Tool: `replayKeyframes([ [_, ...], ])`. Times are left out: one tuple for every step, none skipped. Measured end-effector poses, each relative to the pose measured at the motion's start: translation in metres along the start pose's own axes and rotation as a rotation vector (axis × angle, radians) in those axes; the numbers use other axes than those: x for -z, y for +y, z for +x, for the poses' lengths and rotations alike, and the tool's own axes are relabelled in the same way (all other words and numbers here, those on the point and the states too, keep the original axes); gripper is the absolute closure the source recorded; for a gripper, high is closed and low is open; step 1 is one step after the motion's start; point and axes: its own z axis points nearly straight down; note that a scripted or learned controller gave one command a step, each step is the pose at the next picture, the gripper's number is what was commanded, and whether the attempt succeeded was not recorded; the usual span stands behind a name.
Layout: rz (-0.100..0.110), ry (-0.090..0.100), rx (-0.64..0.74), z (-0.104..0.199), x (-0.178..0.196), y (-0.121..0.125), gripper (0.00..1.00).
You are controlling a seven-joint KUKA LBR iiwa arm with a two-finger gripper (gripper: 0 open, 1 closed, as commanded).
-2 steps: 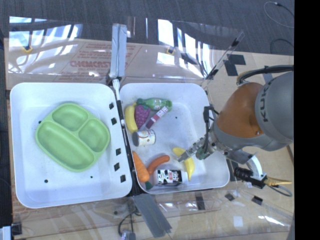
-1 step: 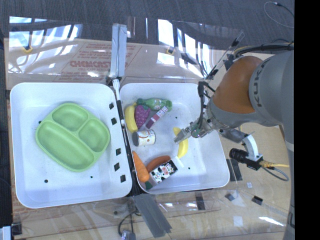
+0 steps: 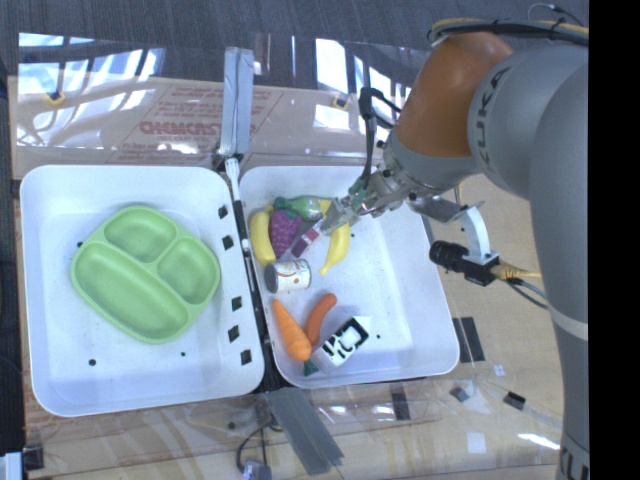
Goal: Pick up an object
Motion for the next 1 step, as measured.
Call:
replayKeyframes([
  [-0.001, -0.001, 0.347, 0.0277, -0.0356, 0.0570, 1.00],
])
